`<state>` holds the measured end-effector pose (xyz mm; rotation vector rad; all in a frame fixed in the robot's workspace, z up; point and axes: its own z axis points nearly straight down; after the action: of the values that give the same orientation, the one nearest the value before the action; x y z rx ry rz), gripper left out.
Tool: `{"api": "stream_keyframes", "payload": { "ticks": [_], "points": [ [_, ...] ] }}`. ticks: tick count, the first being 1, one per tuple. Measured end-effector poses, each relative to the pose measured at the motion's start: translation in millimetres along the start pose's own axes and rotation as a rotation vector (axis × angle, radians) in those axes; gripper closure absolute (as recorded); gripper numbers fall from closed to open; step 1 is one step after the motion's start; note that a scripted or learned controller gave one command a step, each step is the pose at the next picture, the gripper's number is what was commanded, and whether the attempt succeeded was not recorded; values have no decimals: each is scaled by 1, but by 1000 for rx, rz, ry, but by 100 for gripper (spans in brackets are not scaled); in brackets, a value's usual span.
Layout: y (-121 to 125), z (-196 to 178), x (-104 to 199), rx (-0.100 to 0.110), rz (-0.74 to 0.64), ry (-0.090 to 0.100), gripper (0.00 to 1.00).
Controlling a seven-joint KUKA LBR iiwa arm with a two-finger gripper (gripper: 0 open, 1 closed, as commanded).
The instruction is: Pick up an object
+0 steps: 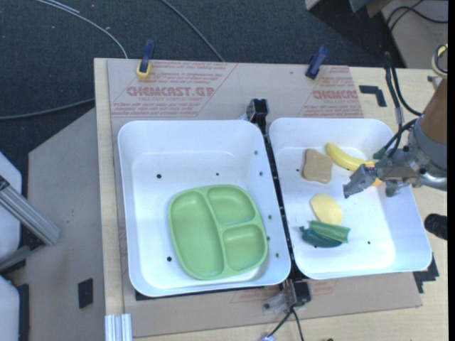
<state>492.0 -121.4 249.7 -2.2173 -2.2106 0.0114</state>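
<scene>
Overhead, two white bins sit side by side on a bench. Inside the right bin (398,251), the gripper (361,180) reaches in from three o'clock, its fingers apart and clamped on nothing. A yellow banana (344,157) lies just at its eleven o'clock, a tan bread slice (317,166) at nine, a pale yellow piece (326,208) and a green vegetable (325,234) toward seven. The left bin (142,155) holds a green divided plate (217,229).

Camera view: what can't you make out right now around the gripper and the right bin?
- Gripper: small and dark from this slant; open or shut can't be told, nor any contact with the banana.
- Arm: cut off by the right edge.
- Green object: too small to identify.
- Right bin: its far right side lies under the arm.
</scene>
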Motion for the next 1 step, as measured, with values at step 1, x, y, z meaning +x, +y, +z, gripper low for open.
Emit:
{"api": "stream_keyframes", "payload": {
  "ticks": [1],
  "points": [
    [2, -6, 0, -12, -3, -2, 0]
  ]
}}
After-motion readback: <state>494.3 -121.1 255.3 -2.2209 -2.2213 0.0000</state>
